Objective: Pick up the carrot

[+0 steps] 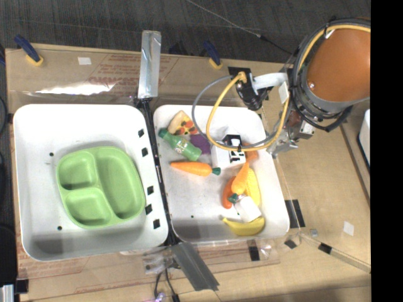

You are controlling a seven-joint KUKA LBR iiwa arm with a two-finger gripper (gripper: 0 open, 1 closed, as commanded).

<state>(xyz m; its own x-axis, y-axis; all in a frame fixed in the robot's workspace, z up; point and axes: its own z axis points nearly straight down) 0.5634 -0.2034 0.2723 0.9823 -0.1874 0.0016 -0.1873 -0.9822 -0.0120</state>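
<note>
The arm (pixel 327 68) reaches in from the right, its orange band uppermost, wrist bent downward. Its hand (pixel 234 151) hangs low near the right bin's back right corner.

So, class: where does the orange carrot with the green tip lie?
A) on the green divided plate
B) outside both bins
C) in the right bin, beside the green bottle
C: the orange carrot with the green tip lies on the right white bin's floor, just below the green bottle.

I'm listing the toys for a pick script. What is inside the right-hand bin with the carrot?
The carrot lies mid-bin. Behind it are a pizza slice, a green bottle and a purple piece. To its right are orange and yellow toys. The gripper covers what lies beneath it.
</note>
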